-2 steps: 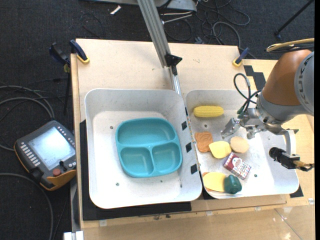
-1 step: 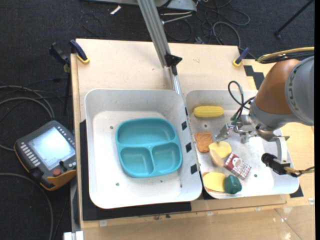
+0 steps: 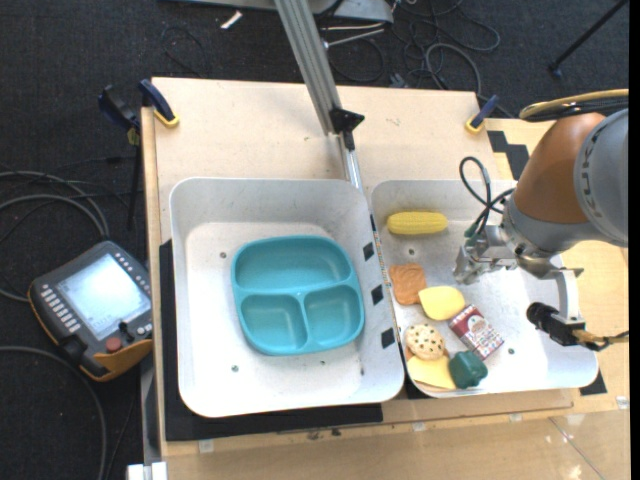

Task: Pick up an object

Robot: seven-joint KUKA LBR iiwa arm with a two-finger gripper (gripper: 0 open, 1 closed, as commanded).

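– Jaws hang over the middle of the right bin, pointing down. From this slant I cannot tell whether they are spread or closed, and I see nothing caught between them.

– So what is there to pick up?

– Every piece lies on that bin's floor. Taken from the jaws, a yellow corn cob sits at 10 o'clock, apart from the rest. An orange piece is at 9, and a yellow wedge at 7 is the nearest. A red box is at 6, with a cookie and a green piece beyond it.

– What could go wrong?

– Crowding, I'd say. The wedge lies just beside the orange piece and the red box, so a descent there may shove a neighbour or close on two things at once. The low, flat pieces may slip out. The cob, being round, may roll away.

– And the left bin?

– It holds a teal divided plate, well apart from the jaws, so I expect no trouble there.
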